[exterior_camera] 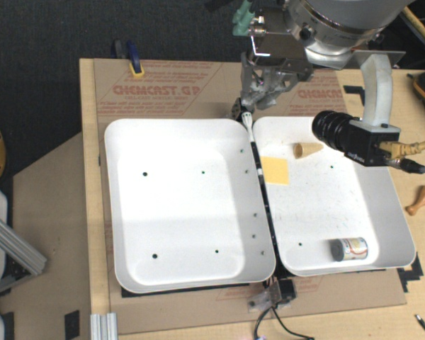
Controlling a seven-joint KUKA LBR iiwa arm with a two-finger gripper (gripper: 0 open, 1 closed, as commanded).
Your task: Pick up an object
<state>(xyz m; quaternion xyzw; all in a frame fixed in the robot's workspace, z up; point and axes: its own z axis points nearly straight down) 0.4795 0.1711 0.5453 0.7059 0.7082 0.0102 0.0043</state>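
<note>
Camera view: the gripper (258, 98) is seen above the bins' far edge; its state cannot be told. Below it, a yellow square (275, 170), a cone (306, 149) and a can (350, 248) are seen in the right bin (382, 218).

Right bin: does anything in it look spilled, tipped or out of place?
Mostly tidy. The small can lies on its side near the front rim of the right bin; the yellow square lies flat.

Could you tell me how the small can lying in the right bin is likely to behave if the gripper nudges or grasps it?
The small can lies on its side near the right bin's front edge, so a nudge across its axis would probably roll it. Its rounded, shiny-looking wall may slip between fingers. It looks rigid and probably light.
</note>
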